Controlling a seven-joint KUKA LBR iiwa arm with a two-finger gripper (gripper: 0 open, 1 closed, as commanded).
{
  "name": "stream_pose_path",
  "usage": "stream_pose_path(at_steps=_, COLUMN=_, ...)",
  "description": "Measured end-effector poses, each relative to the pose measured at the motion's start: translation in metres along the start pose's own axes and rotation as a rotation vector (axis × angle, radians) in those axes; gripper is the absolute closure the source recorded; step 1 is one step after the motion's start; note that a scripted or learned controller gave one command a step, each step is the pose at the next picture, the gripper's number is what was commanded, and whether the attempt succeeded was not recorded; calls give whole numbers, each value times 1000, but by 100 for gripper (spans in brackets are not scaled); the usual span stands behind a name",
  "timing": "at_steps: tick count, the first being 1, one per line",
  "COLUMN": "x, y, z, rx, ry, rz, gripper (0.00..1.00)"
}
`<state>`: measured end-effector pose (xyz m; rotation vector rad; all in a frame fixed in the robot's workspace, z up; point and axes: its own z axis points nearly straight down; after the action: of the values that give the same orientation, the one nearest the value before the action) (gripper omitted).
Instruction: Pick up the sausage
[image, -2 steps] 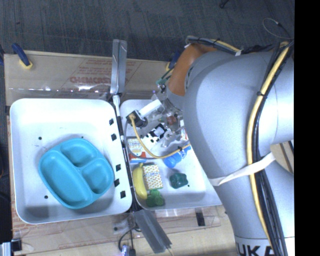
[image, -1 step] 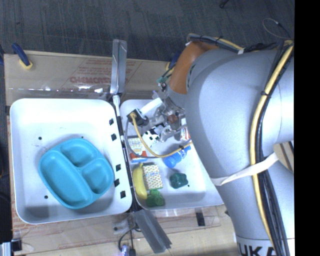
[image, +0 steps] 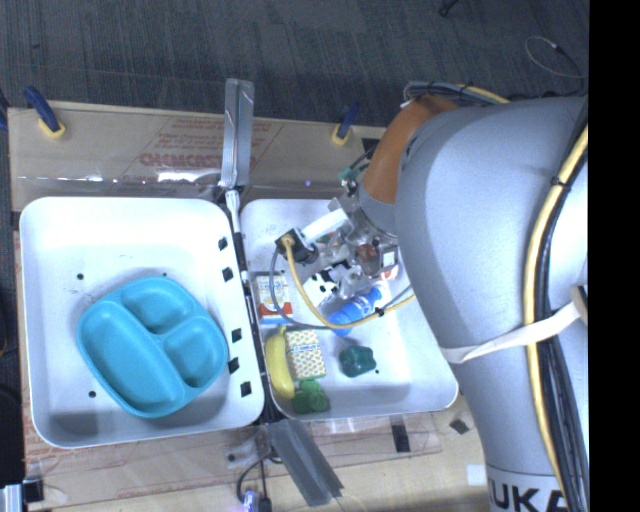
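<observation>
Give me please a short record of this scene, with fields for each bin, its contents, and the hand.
left bin: holds a blue divided plate
right bin: holds a banana, a patterned block, a green item, a teal item, a blue item
sausage: cannot be told apart among the items
hand: low over the right bin, above the blue item
grasp: cannot tell

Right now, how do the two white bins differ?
The left bin holds a single blue divided plate; the right bin holds several small things, among them a banana and a dark green toy. The arm's gripper reaches into the right bin, not the left. Both are shallow and white.
</observation>
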<state>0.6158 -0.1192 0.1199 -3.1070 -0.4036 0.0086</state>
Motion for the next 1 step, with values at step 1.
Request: stream_pose_path(at_steps=1, x=-1, y=2, z=0, rx=-3, ry=-1, rz=2, gripper=0)
